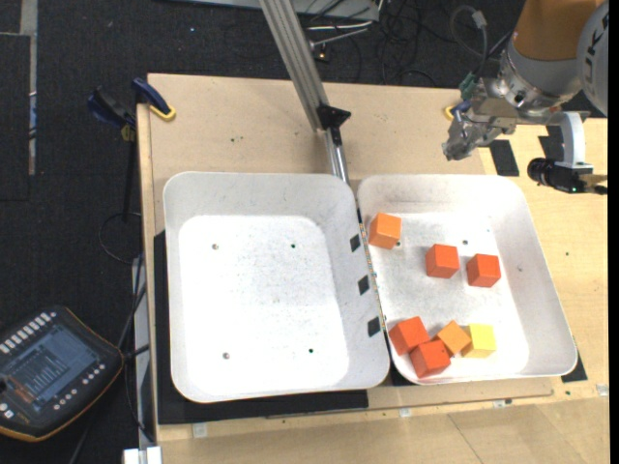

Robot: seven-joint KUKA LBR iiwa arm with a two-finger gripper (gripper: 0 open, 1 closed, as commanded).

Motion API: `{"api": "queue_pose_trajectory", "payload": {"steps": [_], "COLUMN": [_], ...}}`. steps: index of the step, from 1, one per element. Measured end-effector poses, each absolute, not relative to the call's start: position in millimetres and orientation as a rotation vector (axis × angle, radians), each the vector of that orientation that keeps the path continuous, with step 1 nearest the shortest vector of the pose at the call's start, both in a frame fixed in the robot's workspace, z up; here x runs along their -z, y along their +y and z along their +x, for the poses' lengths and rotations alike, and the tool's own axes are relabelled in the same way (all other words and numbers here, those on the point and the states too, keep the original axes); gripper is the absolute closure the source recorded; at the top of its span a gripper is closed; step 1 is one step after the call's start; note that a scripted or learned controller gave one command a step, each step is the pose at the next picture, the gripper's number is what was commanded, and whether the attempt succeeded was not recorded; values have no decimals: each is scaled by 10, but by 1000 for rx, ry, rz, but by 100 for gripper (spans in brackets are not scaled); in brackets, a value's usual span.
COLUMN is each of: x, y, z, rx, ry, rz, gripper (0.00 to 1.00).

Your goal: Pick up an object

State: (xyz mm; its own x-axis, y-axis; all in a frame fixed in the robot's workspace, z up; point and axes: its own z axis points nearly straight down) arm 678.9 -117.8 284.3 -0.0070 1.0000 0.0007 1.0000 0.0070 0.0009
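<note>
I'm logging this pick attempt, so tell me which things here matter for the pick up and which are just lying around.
For the job:
gripper, above the bench beyond the right bin
right bin
seven blocks in it: light orange block, two red-orange blocks, cluster of four including a yellow block

Just lying about:
left bin
handheld controller
blue clamp
metal pole

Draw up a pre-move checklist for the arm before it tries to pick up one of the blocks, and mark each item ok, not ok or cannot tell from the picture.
1. Blocks present in the right bin: ok, seven lie there.
2. Gripper positioned over a block: not ok, it hangs beyond the bin's far rim, above the bench.
3. A block with free space around it: ok, the orange block near the divider stands apart.
4. Clustered blocks avoided: not ok to target the yellow block, which touches its neighbour.
5. Finger opening: cannot tell.
6. Nothing already held: cannot tell.
</note>
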Motion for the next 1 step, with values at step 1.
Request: {"api": "queue_pose_trajectory", "payload": {"steps": [1], "x": [-2716], "y": [-550], "z": [6810], "rx": [-2], "ry": [2233], "rz": [2213], "gripper": [100]}}
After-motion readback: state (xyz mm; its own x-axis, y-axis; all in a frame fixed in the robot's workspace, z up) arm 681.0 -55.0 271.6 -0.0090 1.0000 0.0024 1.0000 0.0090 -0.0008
